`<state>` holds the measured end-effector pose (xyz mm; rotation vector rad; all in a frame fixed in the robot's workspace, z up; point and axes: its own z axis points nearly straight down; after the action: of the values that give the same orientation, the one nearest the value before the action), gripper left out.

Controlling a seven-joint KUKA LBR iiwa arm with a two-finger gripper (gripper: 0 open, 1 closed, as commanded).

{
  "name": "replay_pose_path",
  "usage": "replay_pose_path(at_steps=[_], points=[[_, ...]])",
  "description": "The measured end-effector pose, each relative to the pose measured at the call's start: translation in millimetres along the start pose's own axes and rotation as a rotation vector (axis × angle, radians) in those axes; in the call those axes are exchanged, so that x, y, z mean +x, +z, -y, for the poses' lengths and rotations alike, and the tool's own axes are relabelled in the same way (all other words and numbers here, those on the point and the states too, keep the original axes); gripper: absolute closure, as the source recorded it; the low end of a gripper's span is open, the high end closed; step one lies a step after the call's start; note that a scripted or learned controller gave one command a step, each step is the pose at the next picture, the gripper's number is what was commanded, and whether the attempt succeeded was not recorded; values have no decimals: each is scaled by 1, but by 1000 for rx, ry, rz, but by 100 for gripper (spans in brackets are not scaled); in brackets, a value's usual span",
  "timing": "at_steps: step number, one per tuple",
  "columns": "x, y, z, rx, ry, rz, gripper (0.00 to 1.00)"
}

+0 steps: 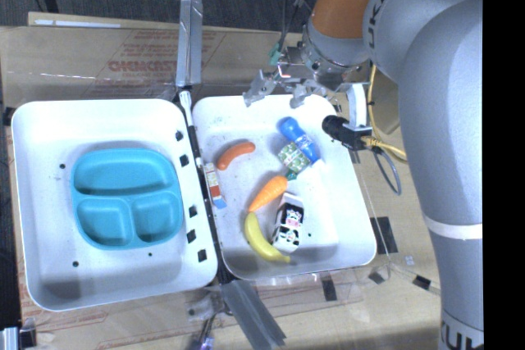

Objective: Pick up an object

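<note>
The right bin (349, 213) holds several toy items: a blue bottle with a green label (297, 145), an orange sausage (235, 153), a carrot (268, 192), a yellow banana (261, 238), a black-and-white milk carton (288, 225) and a small tube (214, 184) by the left wall. My gripper (276, 91) hangs above the bin's far rim, its fingers spread apart and open with nothing between them. It is above and behind the bottle, apart from every item.
The left bin (41, 143) holds a blue compartment tray (127, 194). A metal post (189, 45) stands upright between the bins at the back. The large grey arm (426, 94) covers the right side. Cables (384, 156) hang by the right bin's far corner.
</note>
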<state>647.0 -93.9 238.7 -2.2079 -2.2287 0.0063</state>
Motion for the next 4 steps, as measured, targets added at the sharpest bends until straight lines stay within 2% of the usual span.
replay_pose_path(at_steps=[1, 2, 3, 4], points=[[-14, 137, 67, 1, -73, -1, 0], [-33, 148, 131, -2, -108, -1, 0], [-26, 147, 118, -6, -206, 1, 0], [-26, 138, 117, -6, -212, 3, 100]])
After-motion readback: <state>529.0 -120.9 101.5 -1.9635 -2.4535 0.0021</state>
